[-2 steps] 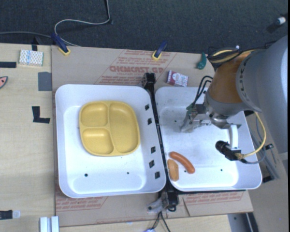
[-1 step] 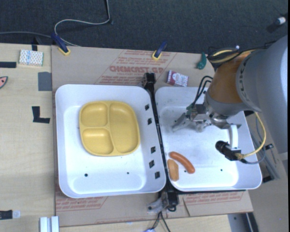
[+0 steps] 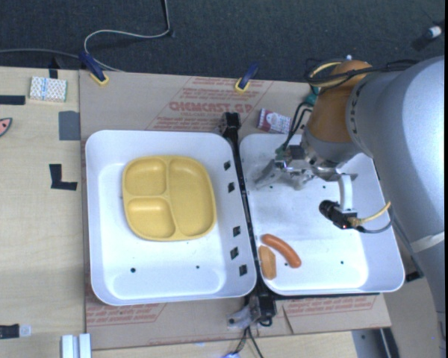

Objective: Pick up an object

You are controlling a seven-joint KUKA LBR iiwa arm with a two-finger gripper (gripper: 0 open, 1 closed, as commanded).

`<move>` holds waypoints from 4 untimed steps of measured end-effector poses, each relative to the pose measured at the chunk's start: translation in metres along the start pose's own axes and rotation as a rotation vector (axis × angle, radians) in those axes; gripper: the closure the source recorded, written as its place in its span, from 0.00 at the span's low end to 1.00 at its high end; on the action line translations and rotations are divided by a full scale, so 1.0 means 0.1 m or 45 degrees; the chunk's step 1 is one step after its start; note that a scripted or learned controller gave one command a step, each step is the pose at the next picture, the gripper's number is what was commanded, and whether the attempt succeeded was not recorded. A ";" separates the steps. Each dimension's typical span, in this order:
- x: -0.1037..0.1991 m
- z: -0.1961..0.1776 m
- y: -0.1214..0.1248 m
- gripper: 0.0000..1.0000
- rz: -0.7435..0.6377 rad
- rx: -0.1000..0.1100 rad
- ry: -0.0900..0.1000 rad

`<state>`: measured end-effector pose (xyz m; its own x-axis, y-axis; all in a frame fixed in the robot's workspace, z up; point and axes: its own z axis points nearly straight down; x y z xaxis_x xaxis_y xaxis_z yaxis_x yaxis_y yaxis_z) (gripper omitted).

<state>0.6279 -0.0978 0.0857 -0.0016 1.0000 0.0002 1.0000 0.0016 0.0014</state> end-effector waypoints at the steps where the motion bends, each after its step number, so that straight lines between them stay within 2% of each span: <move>1: 0.00 -0.10 0.00 1.00 0.000 -0.003 -0.001; 2: 0.00 -0.10 0.00 0.00 0.000 -0.003 -0.001; 3: 0.01 -0.19 0.00 1.00 -0.001 -0.002 0.002; 4: 0.01 -0.19 0.00 0.00 -0.001 -0.002 0.002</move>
